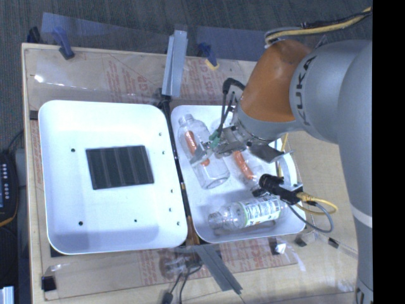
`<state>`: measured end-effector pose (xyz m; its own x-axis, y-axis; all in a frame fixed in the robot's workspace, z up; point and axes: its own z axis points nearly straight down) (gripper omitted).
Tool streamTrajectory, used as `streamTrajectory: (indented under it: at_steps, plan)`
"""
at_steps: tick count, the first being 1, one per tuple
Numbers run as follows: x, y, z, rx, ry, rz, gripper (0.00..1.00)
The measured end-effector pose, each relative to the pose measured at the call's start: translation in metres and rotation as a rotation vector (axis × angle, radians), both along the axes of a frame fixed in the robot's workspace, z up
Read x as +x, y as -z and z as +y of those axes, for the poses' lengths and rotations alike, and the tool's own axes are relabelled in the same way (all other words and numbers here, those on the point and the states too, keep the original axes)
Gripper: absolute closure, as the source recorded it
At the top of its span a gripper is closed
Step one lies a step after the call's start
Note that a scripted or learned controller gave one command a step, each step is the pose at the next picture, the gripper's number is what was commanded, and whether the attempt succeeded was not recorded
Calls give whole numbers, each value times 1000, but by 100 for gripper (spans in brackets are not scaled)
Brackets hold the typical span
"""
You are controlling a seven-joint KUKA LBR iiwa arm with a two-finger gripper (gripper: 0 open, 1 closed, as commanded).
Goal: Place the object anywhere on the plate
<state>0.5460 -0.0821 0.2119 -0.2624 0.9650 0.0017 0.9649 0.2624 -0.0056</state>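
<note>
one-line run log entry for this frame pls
arm: over right bin | gripper: low by upright clear bottle | grasp: unconfirmed | lying bottle: bin front | left bin: dark plate bare

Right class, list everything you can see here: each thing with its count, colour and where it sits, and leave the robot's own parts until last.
left bin: 1, white, left half of the bench
dark plate: 1, dark grey and ribbed, flat in the middle of the left bin
right bin: 1, white, beside the left bin, under the arm
clear bottle: 1, see-through with orange inside, lying in the right bin near its left wall
labelled bottle: 1, clear with a green and white label, lying along the right bin's near edge
orange piece: 1, orange, mid right bin
blue clamps: 2, blue, far edge of the bench
arm: 1, grey with an orange band, reaching in from the right
gripper: 1, low over the right bin by the clear bottle
</note>
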Motion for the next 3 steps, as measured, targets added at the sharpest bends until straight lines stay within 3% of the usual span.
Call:
streamTrajectory:
  at_steps: [1, 2, 3]
  plan:
    - [10, 22, 67, -1, 1, 2, 100]
    - [68, 21, 127, 0, -251, -2, 100]
    - [44, 22, 155, 1, -342, 1, 100]
